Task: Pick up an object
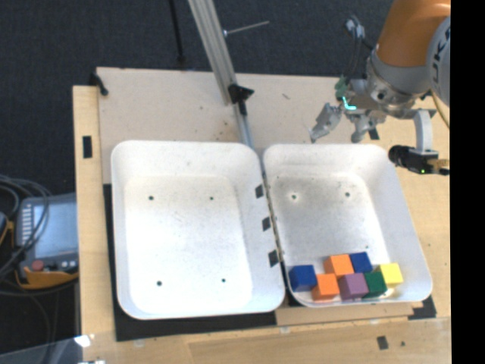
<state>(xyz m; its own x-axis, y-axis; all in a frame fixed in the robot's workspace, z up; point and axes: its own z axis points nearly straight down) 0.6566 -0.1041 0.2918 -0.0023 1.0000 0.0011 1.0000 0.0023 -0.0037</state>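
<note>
And here's the arm, coming in from the upper right of the frame, its jaws (345, 125) hanging above the far rim of the right bin (394, 203). They're spread apart with nothing between them, one finger splayed out to the left and the other pointing down beside it.

Down in the lower right of the frame is the target pile: a tight cluster of small cubes packed against the near wall of that right bin. There's a blue cube (302, 277) at the left end, an orange cube (326, 285) next to it, a purple cube (353, 286), a green cube (375, 282) and a yellow cube (391, 273) at the right end, with a second orange cube (340, 264) and a second blue cube (361, 262) tucked behind. They're touching one another, so separating one looks tricky.

The key relation: the cubes lie well apart from the jaws, straight down the frame, across the whole bin. The left bin (136, 203) sits alongside on the tabletop (151, 89). I'd judge the pick hasn't started.
</note>
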